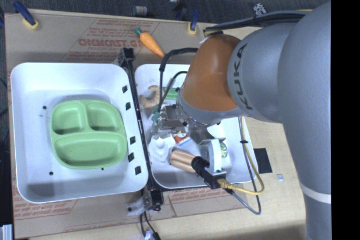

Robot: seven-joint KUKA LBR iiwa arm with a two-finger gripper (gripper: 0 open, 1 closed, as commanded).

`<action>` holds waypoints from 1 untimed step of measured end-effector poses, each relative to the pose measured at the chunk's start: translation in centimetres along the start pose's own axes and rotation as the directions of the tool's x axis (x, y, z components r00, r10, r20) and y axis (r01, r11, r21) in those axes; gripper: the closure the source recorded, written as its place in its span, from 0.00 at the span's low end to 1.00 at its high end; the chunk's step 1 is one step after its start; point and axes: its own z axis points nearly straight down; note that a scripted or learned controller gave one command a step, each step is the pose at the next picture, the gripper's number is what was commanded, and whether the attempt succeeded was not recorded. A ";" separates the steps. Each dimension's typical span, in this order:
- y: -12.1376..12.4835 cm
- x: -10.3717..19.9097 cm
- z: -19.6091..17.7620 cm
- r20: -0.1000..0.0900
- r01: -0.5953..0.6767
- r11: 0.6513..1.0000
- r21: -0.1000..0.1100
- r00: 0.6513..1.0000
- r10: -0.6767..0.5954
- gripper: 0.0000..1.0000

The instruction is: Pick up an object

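1. Two white bins sit side by side on the tabletop (45, 213), split by a black divider (136, 121), likely to keep pick side and drop side apart.
2. Right bin (239, 177), nearest the arm: it holds the loose clutter, so the pick probably belongs here. A brown cylinder (181, 159) lies near the front wall, a small white piece (161, 149) just beside it, and a tan ring-shaped item (149, 99) further back.
3. Arm (264, 76): it hangs low over that clutter, its orange band (211, 76) covering the bin's middle. Whether the jaws are parted or closed I cannot tell.
4. Left bin (28, 115): a green plate (87, 133) lies flat.
5. Farthest, a carrot (151, 44) lies outside the bins.
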 end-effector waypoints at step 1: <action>0.2 0.0 -1.1 0.001 0.005 1.000 -0.002 1.000 -0.005 1.00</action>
